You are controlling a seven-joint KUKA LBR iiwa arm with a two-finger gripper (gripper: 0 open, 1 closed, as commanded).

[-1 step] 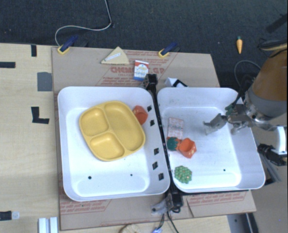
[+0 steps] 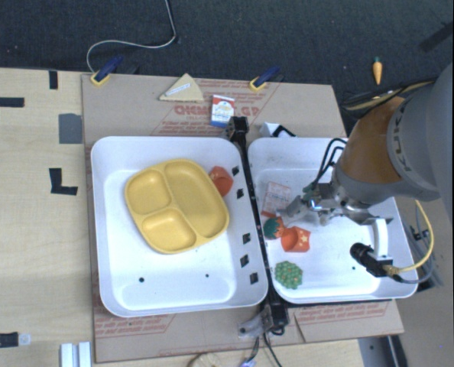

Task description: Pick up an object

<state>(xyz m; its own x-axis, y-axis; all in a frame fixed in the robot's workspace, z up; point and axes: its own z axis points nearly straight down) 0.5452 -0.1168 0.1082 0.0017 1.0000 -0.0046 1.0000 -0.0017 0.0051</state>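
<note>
So the closest thing to grab was a small red toy (image 2: 294, 239) in the right bin (image 2: 342, 293), sitting just right of the black strip (image 2: 246, 197) that ran between the two bins, about two thirds of the way down it. It was a stubby lump. Its longer side looked like it ran roughly across the view, away from the strip, but it was too small and blurry to call a front end.

A little teal and green piece (image 2: 270, 226) sat touching or nearly touching the toy, on the side nearer the strip. A knobbly green ball (image 2: 289, 274) lay lower down, also close to the strip, apart from the toy. A clear crinkly packet (image 2: 276, 196) lay higher up, just right of the strip.

The gripper (image 2: 302, 208) hung over the spot between the packet and the toy, just up and right of the toy. Honestly I couldn't tell whether it was wide, narrow or on anything. The grey arm (image 2: 380, 155) with its orange band covered the far side of that bin.

On the other side of the strip, the left bin (image 2: 173, 289) had a yellow divided plate (image 2: 177, 205) with an orange-red lump (image 2: 222, 180) between the plate and the strip. Past the top end of the strip, a small red and white carton (image 2: 222, 111) and a pale wedge (image 2: 183, 89) sat on the cardboard (image 2: 303, 105).
</note>
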